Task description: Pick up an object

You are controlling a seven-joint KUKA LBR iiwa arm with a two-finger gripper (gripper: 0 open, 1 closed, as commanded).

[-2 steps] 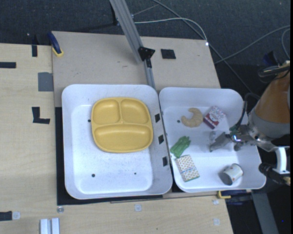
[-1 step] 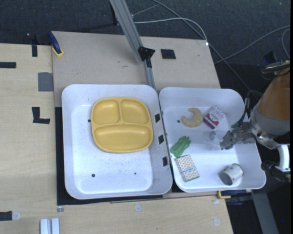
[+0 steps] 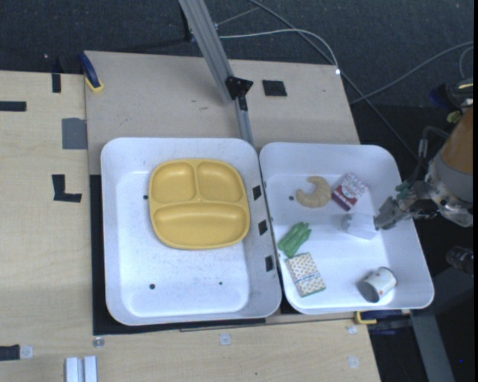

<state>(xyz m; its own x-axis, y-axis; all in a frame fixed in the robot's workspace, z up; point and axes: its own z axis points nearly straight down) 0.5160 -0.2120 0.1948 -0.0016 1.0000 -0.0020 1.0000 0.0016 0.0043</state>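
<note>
Counting — six objects (image 3: 312, 192), one tray (image 3: 199, 203)

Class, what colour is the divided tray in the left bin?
Yellow; the tray shows best in the camera view.

I see two bins side by side on the bench (image 3: 32, 213). The left bin (image 3: 119, 293) holds a divided plate (image 3: 199, 203) toward its far edge. In the right bin (image 3: 406, 253), a curved piece (image 3: 313, 192) and a small packet (image 3: 350, 190) lie near the far edge; a block (image 3: 359, 226) sits by the right edge, the gripper (image 3: 388, 213) just beside it. A pod-shaped toy (image 3: 294, 239) lies at the left edge, a flat box (image 3: 305, 274) nearer, a cup (image 3: 377, 284) in the near right corner.
</note>
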